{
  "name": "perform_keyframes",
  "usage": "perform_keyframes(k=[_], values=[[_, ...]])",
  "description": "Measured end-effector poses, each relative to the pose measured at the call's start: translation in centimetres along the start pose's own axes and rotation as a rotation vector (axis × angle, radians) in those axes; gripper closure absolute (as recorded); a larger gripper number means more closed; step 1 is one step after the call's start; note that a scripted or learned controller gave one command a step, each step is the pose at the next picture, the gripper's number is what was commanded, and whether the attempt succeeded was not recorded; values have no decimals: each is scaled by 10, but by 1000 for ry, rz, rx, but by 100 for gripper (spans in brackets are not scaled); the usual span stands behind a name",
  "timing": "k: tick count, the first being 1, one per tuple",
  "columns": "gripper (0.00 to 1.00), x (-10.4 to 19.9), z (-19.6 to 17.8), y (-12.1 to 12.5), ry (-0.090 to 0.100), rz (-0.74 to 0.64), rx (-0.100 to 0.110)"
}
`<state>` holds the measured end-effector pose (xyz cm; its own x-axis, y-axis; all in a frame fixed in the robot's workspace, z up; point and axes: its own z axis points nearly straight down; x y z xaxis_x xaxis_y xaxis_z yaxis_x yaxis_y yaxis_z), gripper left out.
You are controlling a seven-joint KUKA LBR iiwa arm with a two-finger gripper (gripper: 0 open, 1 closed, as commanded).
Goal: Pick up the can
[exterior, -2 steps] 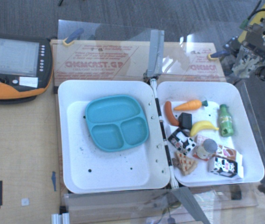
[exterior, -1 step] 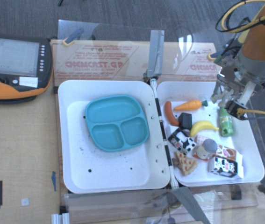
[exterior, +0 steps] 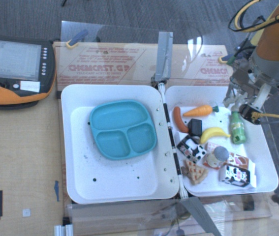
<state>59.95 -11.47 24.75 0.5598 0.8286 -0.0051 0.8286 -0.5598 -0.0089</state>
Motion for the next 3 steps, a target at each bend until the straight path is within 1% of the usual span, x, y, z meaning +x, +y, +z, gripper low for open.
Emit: perform_keyframes(k=[1,2,3], values=[[100,-50,-45,16,3,-5,-6],[100,-38,-7,-33,2,41,-1],[100,-38,-16,-33,0,42,2]])
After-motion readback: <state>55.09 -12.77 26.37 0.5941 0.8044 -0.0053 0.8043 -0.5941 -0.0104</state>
